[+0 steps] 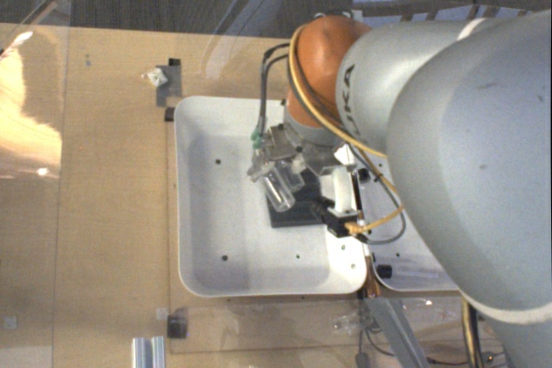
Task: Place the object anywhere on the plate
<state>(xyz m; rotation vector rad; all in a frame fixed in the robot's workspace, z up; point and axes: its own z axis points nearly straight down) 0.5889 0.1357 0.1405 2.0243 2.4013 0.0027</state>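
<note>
Wooden bench (95, 185) carries the left white bin (216, 254); toward its right edge a dark flat plate (293, 209) lies directly under the gripper (274, 177). Possibly a clear object is held; its grip can't be told.

The left half of the white bin (207, 211) lies open — free floor there; the grey arm (448, 142) covers its right part and the neighbouring bin.

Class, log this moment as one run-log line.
arm: over left white bin | pincer: above dark flat square plate | grasp: unclear
</note>
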